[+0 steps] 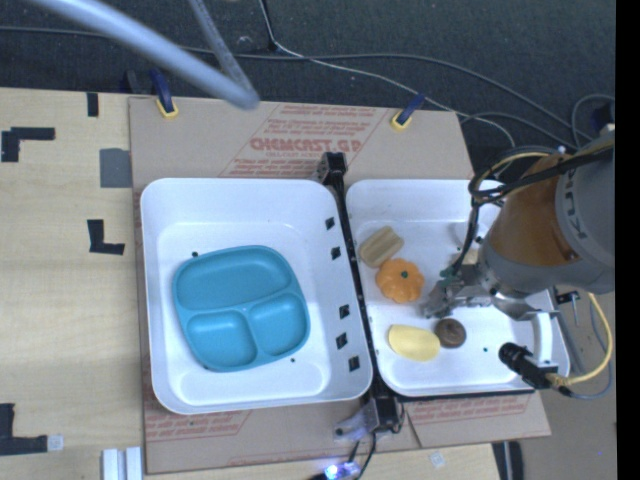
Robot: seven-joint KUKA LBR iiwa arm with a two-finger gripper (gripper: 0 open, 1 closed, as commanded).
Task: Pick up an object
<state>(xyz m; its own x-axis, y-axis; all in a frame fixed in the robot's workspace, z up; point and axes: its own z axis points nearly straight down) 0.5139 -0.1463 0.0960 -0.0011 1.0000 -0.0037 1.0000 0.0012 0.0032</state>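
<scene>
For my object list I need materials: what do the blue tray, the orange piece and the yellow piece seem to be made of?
The blue tray looks like moulded plastic: one even colour, smooth, rounded compartments. The orange piece, pumpkin-shaped with a green stem, is probably a plastic or rubber toy; its surface looks matt. The yellow piece looks smooth and softly rounded, perhaps plastic or foam; the picture leaves that open.

Both my shallow white plastic bins are sitting on tan cardboard with red print. The left one's holding a sky-blue divided plate. On the right I'm seeing a beige block, an orange pumpkin-looking thing with a green stem, a pale yellow lump and a small brown ball.
</scene>
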